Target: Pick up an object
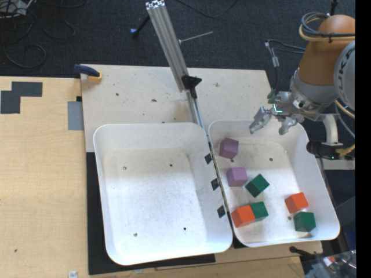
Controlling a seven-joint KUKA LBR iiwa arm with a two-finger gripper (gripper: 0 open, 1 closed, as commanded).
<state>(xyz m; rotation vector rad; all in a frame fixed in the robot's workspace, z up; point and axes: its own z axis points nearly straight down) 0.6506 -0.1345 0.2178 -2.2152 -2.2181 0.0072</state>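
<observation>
Gripper (270, 122): fingers spread, nothing between, above right bin (322, 181) far rim. Purple cube (229, 148) near, lower left; coloured cubes beyond.

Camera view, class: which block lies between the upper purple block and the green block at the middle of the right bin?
In the camera view, a second purple block lies between the upper purple block and the middle green block.

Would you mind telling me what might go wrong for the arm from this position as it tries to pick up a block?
The gripper hangs open over the right bin's back rim, so a straight descent may strike the rim. The orange block touches a green block, so the fingers may wedge or shove both. Another green block sits near the bin's front right wall, leaving little finger room.
</observation>
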